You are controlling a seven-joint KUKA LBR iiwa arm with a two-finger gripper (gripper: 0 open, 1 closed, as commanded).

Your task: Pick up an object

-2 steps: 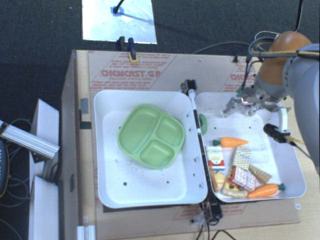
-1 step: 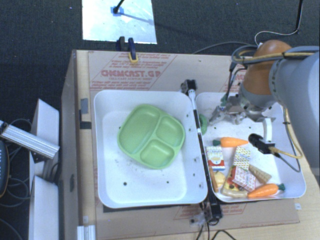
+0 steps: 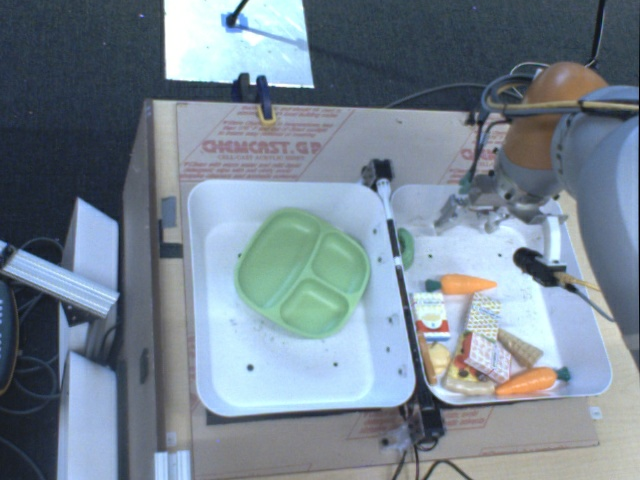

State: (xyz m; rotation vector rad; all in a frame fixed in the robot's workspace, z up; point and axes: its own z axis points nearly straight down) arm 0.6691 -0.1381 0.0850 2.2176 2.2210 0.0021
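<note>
**Gripper over the right bin, nothing held**

Fingers (image 3: 447,214) look spread apart at the upper right of the frame, and I see nothing between them. From here the gripper (image 3: 468,214) hangs over the top end of the right bin (image 3: 590,343). Toys lie lower in that bin: a carrot (image 3: 466,284) mid-bin, another carrot (image 3: 530,380) near the bottom edge, small boxes (image 3: 485,338) between. Left of centre, a green divided plate (image 3: 303,271) sits in the left bin (image 3: 225,368).
</note>
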